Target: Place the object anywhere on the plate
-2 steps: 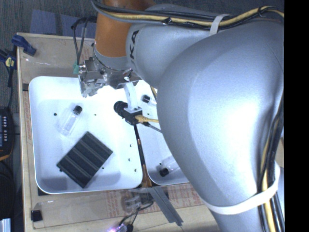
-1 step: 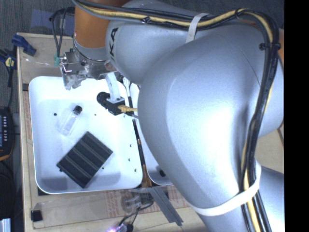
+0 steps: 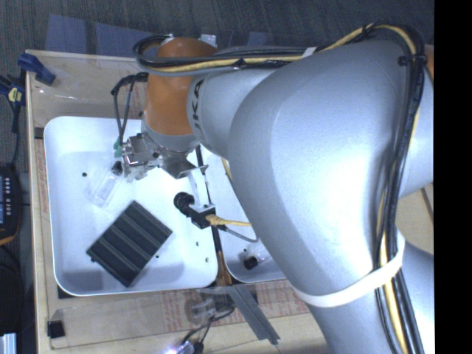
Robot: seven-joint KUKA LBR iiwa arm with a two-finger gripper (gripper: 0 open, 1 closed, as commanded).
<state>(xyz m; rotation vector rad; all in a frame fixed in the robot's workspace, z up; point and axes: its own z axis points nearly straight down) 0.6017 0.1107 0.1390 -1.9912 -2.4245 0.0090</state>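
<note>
Closest to the camera, the grey arm (image 3: 324, 168) covers the right half of the view and most of the right bin (image 3: 251, 275). Beyond it, the left bin (image 3: 59, 198) holds a dark ribbed plate (image 3: 130, 242), lying flat near the bin's lower-left corner, with bare white floor around it on all sides. Further up, a small clear object (image 3: 102, 189) rests on the bin floor, above and left of the plate and apart from it. The gripper (image 3: 133, 161) hangs just above and right of that object, under the orange band (image 3: 171, 87). Whether the fingers are released or clenched cannot be told. The wooden surface (image 3: 44, 94) frames the bins.
</note>
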